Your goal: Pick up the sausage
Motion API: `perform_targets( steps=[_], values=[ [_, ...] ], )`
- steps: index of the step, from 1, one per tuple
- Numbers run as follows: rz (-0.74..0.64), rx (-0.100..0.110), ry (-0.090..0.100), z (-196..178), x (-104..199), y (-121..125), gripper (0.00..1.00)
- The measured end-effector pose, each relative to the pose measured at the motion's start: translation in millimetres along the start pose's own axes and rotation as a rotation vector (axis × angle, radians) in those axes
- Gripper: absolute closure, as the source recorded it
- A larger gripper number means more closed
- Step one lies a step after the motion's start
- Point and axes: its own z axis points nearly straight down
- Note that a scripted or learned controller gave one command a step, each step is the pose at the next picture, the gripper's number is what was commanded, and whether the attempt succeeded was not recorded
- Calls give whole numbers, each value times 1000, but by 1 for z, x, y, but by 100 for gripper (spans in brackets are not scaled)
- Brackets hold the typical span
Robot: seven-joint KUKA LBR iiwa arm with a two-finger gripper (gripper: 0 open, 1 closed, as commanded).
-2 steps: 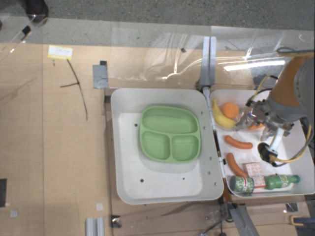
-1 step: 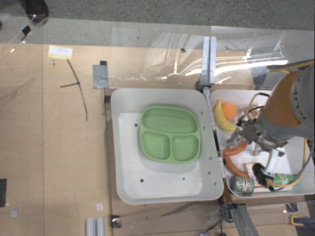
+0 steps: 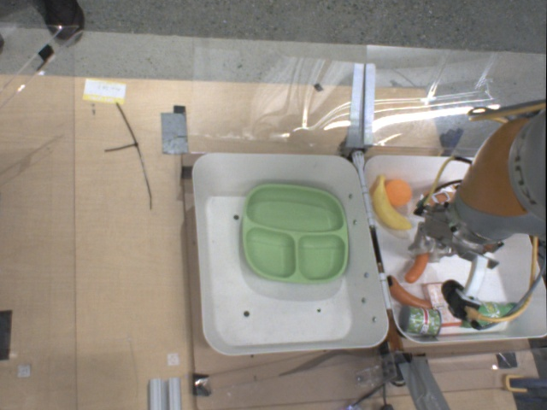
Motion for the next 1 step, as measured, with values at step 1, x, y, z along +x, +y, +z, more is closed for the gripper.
perform_targets(
  steps=[1],
  values=[
    [14, 0, 0, -90, 62, 5, 100]
  ],
)
